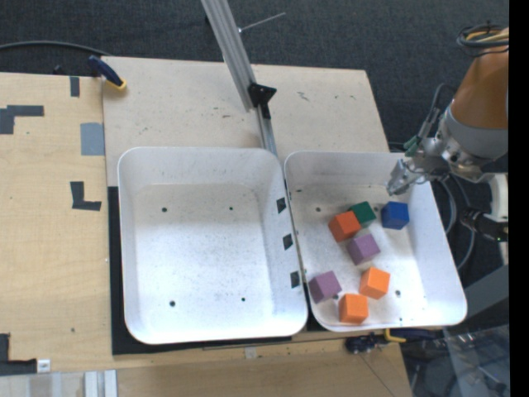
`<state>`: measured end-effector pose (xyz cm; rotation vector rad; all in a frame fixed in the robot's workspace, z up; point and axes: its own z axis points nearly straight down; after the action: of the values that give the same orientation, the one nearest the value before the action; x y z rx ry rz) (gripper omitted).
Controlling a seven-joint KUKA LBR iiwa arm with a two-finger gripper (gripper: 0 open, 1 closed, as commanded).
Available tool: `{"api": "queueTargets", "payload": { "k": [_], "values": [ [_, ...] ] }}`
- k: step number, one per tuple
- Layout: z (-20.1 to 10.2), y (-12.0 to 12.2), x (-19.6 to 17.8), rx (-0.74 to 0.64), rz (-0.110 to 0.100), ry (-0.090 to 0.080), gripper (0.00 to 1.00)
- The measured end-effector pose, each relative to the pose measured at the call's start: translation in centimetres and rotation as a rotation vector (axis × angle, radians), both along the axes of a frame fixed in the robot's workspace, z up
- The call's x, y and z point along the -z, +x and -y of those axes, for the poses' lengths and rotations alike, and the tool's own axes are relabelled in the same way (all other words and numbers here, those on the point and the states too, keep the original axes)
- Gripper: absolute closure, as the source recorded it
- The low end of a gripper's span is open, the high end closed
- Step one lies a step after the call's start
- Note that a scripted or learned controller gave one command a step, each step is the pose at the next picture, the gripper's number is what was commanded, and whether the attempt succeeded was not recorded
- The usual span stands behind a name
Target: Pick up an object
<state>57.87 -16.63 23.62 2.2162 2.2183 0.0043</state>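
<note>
The left shallow white plastic bin (140, 222) lies farthest from the tool, well off to its left, with a speckled floor and nothing in it. A slanted grey metal rail (231, 44) runs down from the top of the view to the seam between the two bins, up and left of the tool.

The right shallow white plastic bin (438, 271) holds seven small cubes, all below and to the left of the tool. Going left to right: a purple foam cube (325, 285) sits near the bin's left wall, far down-left of the tool. An orange foam cube (344, 225) lies touching a dark green foam cube (363, 214) just to its right. Lower down, a second orange foam cube (354, 308) rests near the front wall, the farthest below the tool. A second purple foam cube (362, 247) lies just under the orange-green pair. A third orange foam cube (375, 282) sits just up-right of the front one. A blue foam cube (396, 215) is the nearest, just below the tool and apart from it.

The grey two-finger gripper (399, 180) hangs over the bin's upper right corner, under the orange band of the arm (483, 89). Nothing is seen between its tips; whether they are spread or pressed together cannot be told.
</note>
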Motion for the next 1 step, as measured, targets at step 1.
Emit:
{"api": "queueTargets", "payload": {
  "k": [1],
  "values": [
    [-0.04, 0.06, -2.88, -0.001, -0.004, 0.002, 1.0]
  ]
}}
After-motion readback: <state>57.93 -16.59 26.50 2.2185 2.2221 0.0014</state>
